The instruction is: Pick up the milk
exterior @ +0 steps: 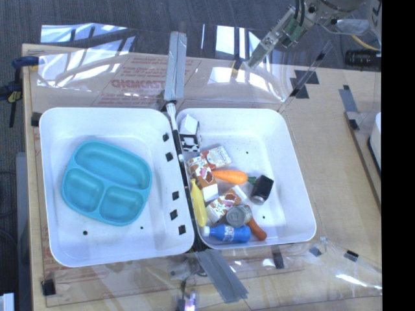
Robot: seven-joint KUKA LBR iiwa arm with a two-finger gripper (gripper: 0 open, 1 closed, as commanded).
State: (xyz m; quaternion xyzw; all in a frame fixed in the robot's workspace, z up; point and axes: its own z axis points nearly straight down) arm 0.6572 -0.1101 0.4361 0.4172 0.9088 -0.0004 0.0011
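The milk (189, 135) is a small white carton with black cow patches. It stands in the far left corner of the right bin (285, 144), against the divider. My gripper (257, 54) hangs high above the bench beyond the right bin's far edge, well up and to the right of the milk. It points down and to the left, and nothing is seen in it.
A heap lies in the right bin near the milk: printed snack cartons (216, 155), a carrot (231, 175), a black can (262, 188), a yellow banana (198, 206), a grey lid (239, 215) and a blue bottle (229, 234). The left bin (58, 128) holds a blue divided plate (107, 182).
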